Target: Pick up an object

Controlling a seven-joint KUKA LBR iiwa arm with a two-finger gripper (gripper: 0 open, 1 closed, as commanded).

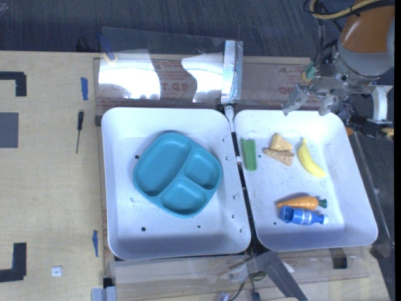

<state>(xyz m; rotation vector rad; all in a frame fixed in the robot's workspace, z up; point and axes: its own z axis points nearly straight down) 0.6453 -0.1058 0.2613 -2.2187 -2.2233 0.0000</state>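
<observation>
The right bin (357,187) holds a green stick (249,153) near its left wall, a tan wedge of toast (279,150), a yellow banana (310,159), an orange carrot (301,202) and a small blue bottle (302,217) just in front of the carrot. My gripper (307,106) hangs over the far rim of this bin, above and behind the toast and banana. Its fingers stand apart, open, with nothing between them.
The left bin (119,231) carries a blue divided plate (178,173). A clear panel with a metal post (231,74) rises behind the bins. A screwdriver (79,130) lies on the wooden bench at left. The arm's orange band (369,30) is at top right.
</observation>
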